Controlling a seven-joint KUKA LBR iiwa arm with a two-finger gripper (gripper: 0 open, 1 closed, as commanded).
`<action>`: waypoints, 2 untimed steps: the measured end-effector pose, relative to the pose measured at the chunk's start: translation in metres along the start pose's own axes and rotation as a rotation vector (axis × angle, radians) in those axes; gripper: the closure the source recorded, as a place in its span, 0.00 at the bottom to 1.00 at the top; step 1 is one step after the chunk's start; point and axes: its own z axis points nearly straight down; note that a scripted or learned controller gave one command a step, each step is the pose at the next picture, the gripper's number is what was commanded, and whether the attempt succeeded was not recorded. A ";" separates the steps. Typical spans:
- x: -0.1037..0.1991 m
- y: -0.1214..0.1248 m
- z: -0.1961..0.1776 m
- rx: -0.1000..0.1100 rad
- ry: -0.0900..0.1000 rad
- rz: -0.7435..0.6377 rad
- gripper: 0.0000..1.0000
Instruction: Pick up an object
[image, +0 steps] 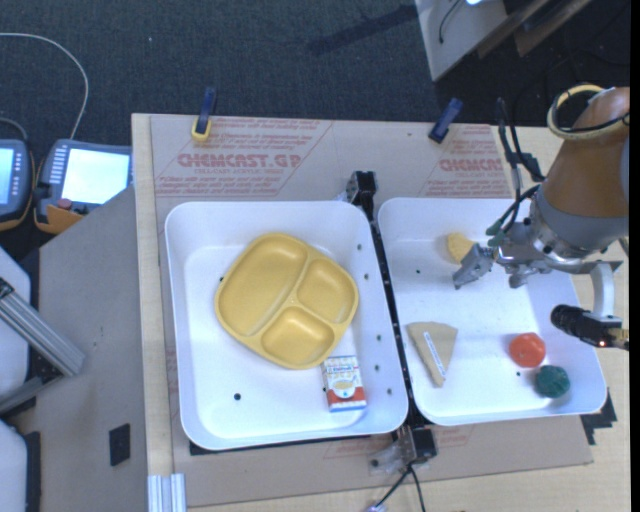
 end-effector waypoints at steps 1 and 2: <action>0.000 0.003 -0.008 -0.015 -0.002 -0.003 0.00; 0.002 0.010 0.036 -0.010 -0.001 -0.003 0.00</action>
